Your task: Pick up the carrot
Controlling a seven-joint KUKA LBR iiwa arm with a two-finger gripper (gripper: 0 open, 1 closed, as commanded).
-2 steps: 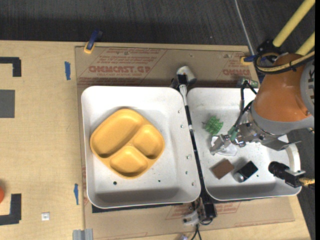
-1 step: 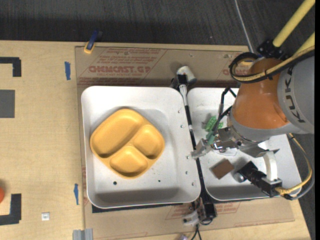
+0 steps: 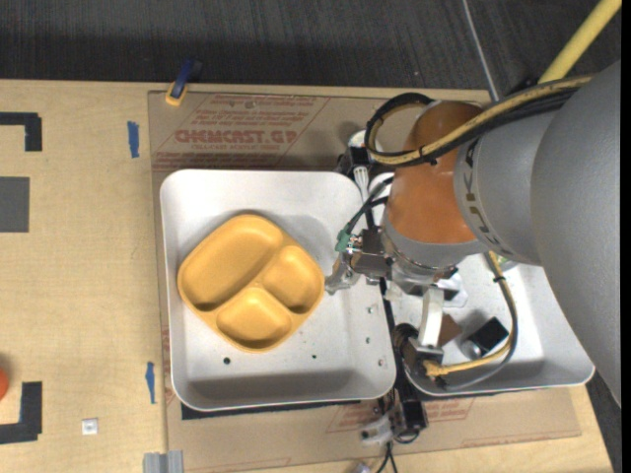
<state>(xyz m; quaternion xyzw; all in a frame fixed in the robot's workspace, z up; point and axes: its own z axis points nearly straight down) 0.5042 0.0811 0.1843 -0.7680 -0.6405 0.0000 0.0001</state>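
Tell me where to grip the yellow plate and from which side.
Pinch the plate by its right rim from above. It lies flat in the left bin, that raised rim is thin and nearest the arm, and the body looks too wide to span.

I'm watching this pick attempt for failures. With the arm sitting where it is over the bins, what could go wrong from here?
1. The arm hangs low over the right bin, covering most of it, so the camera cannot check a grasp there.
2. The wrist sits close to the wall between the bins; a sideways move could knock it.
3. The loose cables could snag.
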